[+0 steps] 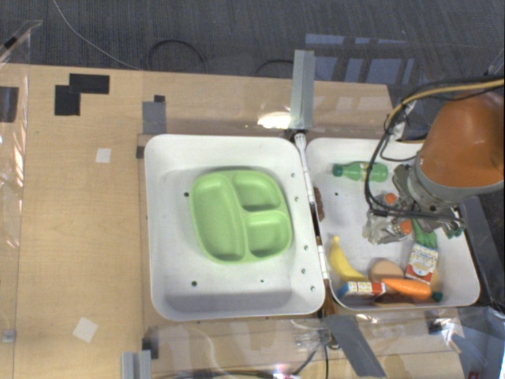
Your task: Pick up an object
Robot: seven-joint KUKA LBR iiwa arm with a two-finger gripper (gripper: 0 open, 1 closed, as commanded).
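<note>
From the camera view we see two white bins side by side on the wooden bench. The left bin (158, 235) holds a green divided tray (241, 215) lying flat near its middle.

The right bin (347, 152) carries the loose objects. A green bottle (357, 170) lies on its side toward 12 o'clock in that bin. A banana (342, 260) curves at about 8 o'clock, close to the bin's left wall. Along 6 o'clock lie a carrot (409, 288) and a small flat red-and-white box (359, 288), with a tan rounded item (385, 271) just above them. A small carton (423, 260) with a green top sits at about 4 o'clock.

The arm (465, 144) comes in from 3 o'clock, its orange band above the grey wrist, pointing down over the bin's centre. The gripper (387, 227) hangs low between the bottle and the tan item. We cannot tell how it is set, nor whether it holds anything.
</note>
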